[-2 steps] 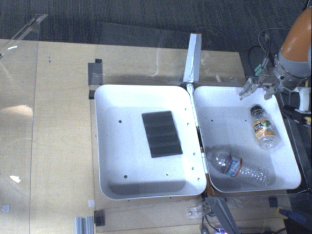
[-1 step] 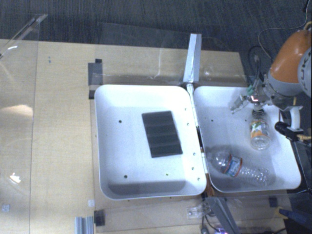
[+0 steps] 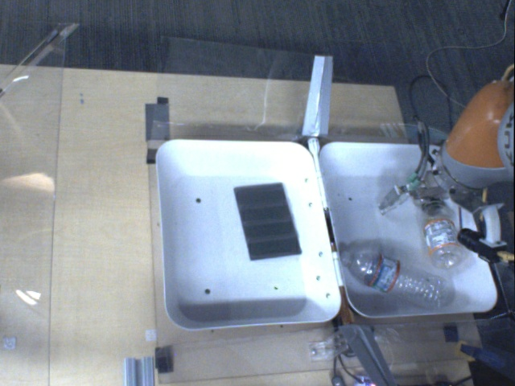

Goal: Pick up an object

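Observation:
A dark ribbed rectangular pad (image 3: 268,221) lies flat in the middle of the left bin (image 3: 181,240). In the right bin (image 3: 354,175), a clear plastic bottle with a blue and red label (image 3: 388,273) lies on its side near the front wall. A second clear bottle with a white label (image 3: 441,241) lies to its right. My gripper (image 3: 405,195) hangs over the back half of the right bin, just above and left of the second bottle. Nothing is visibly held in it. The arm's orange band (image 3: 476,133) is at the right edge.
A metal divider post (image 3: 317,99) stands behind the seam between the bins. Black cables (image 3: 418,103) run behind the right bin. Wooden bench top (image 3: 80,240) stretches to the left, with clear plastic sheeting over it.

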### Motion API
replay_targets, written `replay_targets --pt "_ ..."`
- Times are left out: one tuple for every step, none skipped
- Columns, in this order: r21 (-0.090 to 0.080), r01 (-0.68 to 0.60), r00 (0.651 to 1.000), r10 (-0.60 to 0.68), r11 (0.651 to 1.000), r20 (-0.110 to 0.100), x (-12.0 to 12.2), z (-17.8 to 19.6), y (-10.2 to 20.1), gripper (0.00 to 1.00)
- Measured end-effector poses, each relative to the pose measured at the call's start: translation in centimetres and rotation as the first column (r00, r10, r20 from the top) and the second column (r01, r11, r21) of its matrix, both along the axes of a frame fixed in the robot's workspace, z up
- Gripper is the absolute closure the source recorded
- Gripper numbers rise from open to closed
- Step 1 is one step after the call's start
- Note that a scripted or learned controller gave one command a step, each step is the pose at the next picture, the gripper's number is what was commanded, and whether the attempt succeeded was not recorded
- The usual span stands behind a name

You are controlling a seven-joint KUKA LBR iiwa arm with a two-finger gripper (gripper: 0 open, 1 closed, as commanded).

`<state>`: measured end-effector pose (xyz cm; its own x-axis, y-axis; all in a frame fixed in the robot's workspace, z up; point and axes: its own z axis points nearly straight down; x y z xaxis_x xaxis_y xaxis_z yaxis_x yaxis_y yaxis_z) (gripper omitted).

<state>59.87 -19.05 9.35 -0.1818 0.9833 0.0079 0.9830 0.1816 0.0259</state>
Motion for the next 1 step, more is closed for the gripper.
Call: replay_targets --pt "-0.014 -0.025 1.0 0.025 1.0 -0.015 1.62 0.65 -1.29 0.0"
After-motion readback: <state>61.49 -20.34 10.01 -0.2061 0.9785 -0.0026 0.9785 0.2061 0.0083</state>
